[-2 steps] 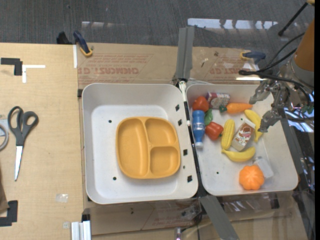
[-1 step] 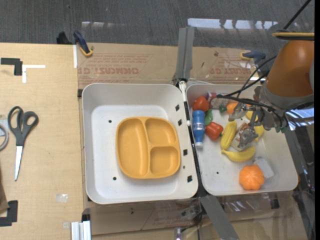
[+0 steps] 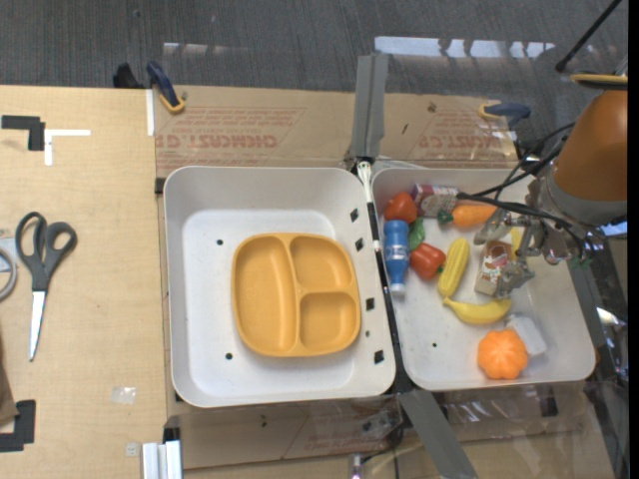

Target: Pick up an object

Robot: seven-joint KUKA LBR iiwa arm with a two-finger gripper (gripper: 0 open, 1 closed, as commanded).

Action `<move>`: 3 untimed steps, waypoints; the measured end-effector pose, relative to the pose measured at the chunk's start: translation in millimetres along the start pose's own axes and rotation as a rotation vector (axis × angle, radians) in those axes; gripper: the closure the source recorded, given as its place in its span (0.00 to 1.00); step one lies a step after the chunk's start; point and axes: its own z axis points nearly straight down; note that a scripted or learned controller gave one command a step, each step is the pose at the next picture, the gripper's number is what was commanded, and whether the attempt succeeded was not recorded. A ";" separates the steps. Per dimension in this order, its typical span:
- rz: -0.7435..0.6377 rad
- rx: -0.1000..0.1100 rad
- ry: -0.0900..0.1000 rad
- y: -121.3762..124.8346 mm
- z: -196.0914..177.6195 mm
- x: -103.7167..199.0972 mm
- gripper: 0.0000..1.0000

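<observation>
Right bin (image 3: 559,367), contents: banana (image 3: 477,311), corn cob (image 3: 453,266), orange (image 3: 501,354), red pepper (image 3: 426,258), blue bottle (image 3: 396,250), tomato (image 3: 400,207), carrot (image 3: 473,214).
Gripper (image 3: 504,267): over the bin's right half, just above the banana; open or closed cannot be told.
Left bin (image 3: 190,267): yellow divided tray (image 3: 297,293).
Bench: scissors (image 3: 42,257) at left.
Arm: enters from right, orange band (image 3: 597,148) uppermost.

I count two white bins (image 3: 190,297); one yellow tray (image 3: 296,294); one banana (image 3: 477,311); one orange (image 3: 501,354); one pair of scissors (image 3: 42,257); one blue bottle (image 3: 396,251).
</observation>
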 end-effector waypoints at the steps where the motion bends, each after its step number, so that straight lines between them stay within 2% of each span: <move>1: 0.076 0.005 -0.010 4.9 1.2 18.4 0.00; 2: 0.079 0.008 -0.002 35.4 6.0 31.6 0.00; 3: 0.198 0.007 0.008 86.1 9.5 64.6 0.00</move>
